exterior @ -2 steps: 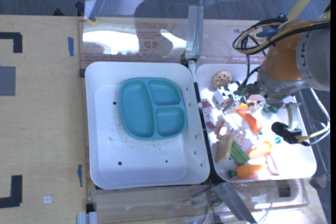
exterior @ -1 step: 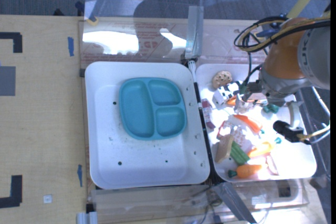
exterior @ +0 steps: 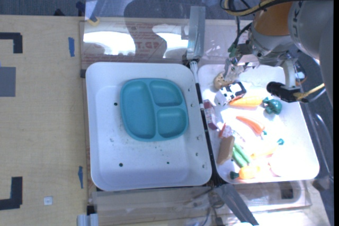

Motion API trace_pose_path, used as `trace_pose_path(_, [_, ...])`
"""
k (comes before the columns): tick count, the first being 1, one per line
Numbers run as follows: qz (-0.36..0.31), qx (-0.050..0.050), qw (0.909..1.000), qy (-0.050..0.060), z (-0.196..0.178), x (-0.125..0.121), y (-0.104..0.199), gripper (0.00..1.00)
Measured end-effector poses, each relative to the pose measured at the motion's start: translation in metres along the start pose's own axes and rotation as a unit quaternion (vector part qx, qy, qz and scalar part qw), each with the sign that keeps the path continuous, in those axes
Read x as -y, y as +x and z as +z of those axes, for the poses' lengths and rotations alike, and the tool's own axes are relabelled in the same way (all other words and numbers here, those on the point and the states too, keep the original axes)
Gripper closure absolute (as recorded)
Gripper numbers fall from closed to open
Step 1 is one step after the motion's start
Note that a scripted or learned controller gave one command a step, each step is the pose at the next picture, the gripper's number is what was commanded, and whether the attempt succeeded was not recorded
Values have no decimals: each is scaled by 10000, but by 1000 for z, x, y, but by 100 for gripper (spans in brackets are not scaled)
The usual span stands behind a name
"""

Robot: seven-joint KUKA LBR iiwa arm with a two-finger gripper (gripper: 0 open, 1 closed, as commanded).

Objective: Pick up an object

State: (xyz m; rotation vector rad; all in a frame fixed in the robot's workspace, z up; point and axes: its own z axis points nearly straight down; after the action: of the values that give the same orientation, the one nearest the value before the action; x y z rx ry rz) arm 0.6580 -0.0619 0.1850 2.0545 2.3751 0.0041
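the gripper (exterior: 231,69) hangs low over the right bin (exterior: 310,137) near the frame's upper right, right above a small tan toy (exterior: 220,81), maybe touching it; its jaws' state is unclear

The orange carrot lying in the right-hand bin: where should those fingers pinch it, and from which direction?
Probably at the middle of the carrot, coming straight down from above. It lies flat and long, pointing left to right, so fingers closing across its narrow width should fit best. A black-and-white toy crowds its left end.
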Motion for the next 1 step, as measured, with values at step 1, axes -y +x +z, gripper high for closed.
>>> trace_pose_path(1, [-1467,4,9892,18,-26,-11,14,100])
